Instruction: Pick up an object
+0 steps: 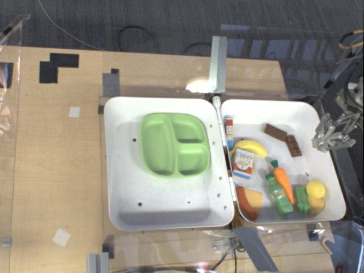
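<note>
**Nothing lifted yet: tool parked at the right bin's edge**

So far, no part of the pick can be counted as done. The tool (331,136) is seen at the right rim of the right bin (318,111), above its edge rather than over the items, and nothing is seen between its fingers; whether they are spread or closed cannot be told from this slant. All the candidate objects are lying on the floor of that bin: a brown chocolate bar (282,139) nearest the tool, a banana (252,148) and a small carton (243,165) toward the divider, a carrot (284,183) and a green bottle (278,195) in the middle, a lemon (316,190) at the lower right. The left bin (119,169) is occupied by a green divided tray (173,144).

What is left, by this reading, is the whole job: a target must be chosen, the tool brought over it, lowered, closed and raised. The chocolate bar is judged the shortest reach.
</note>
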Robot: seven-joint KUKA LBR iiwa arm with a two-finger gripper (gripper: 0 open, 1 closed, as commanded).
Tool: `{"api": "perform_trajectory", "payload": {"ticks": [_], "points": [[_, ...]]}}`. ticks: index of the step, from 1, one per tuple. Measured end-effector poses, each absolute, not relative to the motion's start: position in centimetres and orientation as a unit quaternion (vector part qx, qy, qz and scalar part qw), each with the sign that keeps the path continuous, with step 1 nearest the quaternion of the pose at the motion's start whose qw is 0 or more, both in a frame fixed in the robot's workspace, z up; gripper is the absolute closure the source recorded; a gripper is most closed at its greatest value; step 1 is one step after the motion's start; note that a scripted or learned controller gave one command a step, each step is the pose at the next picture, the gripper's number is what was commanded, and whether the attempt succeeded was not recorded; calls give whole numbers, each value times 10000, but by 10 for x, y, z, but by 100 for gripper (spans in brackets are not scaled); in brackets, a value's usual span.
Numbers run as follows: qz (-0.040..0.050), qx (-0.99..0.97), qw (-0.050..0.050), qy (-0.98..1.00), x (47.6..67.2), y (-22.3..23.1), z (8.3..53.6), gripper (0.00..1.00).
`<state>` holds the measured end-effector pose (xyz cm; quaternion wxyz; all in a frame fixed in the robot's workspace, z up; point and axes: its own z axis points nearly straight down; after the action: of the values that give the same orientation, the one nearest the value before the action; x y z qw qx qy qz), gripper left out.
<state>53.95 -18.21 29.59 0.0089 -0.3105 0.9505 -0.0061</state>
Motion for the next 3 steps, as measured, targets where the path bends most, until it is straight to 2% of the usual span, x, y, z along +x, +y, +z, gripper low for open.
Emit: {"api": "perform_trajectory", "payload": {"ticks": [1, 2, 3], "points": [[-25, -4726, 54, 8813, 645, -204, 337, 100], [25, -4498, 3, 8931, 601, -204, 200, 100], [-44, -4274, 79, 9040, 671, -203, 286, 100]]}}
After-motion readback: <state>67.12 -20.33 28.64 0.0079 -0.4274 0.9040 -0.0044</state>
